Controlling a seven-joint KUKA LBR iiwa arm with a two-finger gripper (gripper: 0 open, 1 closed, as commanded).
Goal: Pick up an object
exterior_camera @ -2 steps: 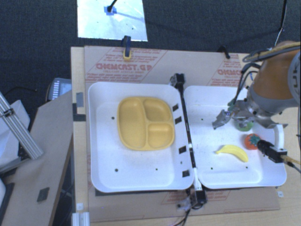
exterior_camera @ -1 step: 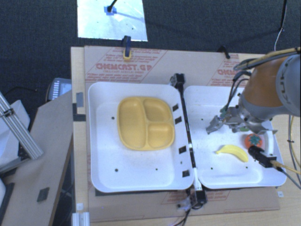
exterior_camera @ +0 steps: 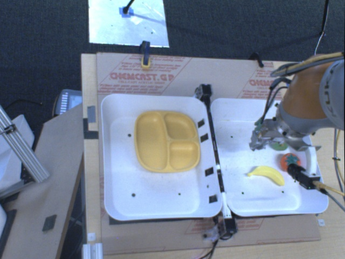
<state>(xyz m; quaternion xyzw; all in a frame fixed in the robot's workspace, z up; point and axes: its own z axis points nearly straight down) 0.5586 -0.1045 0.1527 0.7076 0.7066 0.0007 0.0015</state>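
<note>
In the right bin (exterior_camera: pixel 237 198) we found the arm (exterior_camera: pixel 310 99) reaching in from the right, its orange band above the wrist, with the gripper (exterior_camera: pixel 257 140) low over the bin's upper middle. We could not tell from this view whether the gripper was open, closed or holding anything. A yellow banana (exterior_camera: pixel 266 174) lay on the bin floor below the gripper, apart from it and nearer the front wall. Just to the banana's upper right we noted a small orange and red object (exterior_camera: pixel 290 159), and beside the gripper a greenish item (exterior_camera: pixel 278 144), partly hidden by the wrist; we could not identify it. In the left bin (exterior_camera: pixel 116 198) a yellow divided plate (exterior_camera: pixel 166 141) sat near the centre, flat on the floor, with three compartments. Both bins rested on a cardboard sheet (exterior_camera: pixel 178 74) printed with red lettering
</note>
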